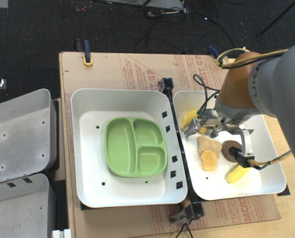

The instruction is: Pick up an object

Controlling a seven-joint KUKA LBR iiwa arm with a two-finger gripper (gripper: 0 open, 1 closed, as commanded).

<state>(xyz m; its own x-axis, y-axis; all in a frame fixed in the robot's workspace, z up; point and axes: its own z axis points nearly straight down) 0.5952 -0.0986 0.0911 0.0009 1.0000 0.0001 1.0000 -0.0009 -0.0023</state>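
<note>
The pincer [199,125], and I cannot tell how it is set, hangs just above the tan lump [207,145], which lies right of the green plate [136,147], looks light and a bit squishy, so grab its middle gently.

Dark floor [28,33] (cables [207,14] strewn); cardboard-topped bench [122,68].
</note>
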